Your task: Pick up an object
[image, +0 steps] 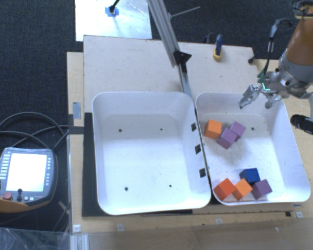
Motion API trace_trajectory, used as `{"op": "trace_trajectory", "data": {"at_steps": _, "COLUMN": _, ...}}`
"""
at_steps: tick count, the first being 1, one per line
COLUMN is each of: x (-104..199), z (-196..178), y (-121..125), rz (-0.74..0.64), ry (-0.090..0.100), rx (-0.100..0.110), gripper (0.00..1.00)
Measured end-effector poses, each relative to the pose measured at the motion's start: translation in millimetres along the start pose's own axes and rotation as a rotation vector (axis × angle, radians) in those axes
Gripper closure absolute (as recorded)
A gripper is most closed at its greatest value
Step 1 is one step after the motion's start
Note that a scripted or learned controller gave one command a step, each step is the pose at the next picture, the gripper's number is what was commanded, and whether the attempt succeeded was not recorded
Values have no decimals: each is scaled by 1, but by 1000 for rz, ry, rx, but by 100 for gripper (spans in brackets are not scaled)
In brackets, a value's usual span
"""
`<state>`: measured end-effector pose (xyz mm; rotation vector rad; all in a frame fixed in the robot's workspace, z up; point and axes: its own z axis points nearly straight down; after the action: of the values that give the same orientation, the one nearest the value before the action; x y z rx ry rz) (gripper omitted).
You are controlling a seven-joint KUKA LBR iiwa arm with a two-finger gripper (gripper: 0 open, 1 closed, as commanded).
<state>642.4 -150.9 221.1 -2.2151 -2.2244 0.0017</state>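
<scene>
Two white bins, left [146,160] and right [274,150], look like smooth plastic with a soft sheen. The cubes [228,137] are matt. The surface [130,61] is pale, matt board, faintly speckled. The floor [31,35] is dark, rough carpet. The slanted pole [161,20] and the fingers [248,96] look metallic.

Arm [305,46] cut off by top and right edges. Teach pendant [23,178] clipped at left edge. Slanted metal pole [164,27] runs out the top. Blue cube [250,174]: lower part hidden behind small orange cube [243,188] and corner purple cube [262,188]. Rear purple cube [238,128] partly covered by front purple cube [227,138]. Yellow-and-blue item [217,48] at the surface's far edge: too small to identify.
</scene>
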Motion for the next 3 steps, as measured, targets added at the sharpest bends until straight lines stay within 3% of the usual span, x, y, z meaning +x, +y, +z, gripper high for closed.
{"op": "trace_trajectory", "data": {"at_steps": 1, "x": 0, "z": -2, "y": 1, "rz": -1, "ry": -2, "rx": -3, "gripper": 0}}
{"op": "trace_trajectory", "data": {"at_steps": 3, "x": 10, "z": 92, "y": -6, "rz": 2, "ry": -1, "rx": 0, "gripper": 0}}
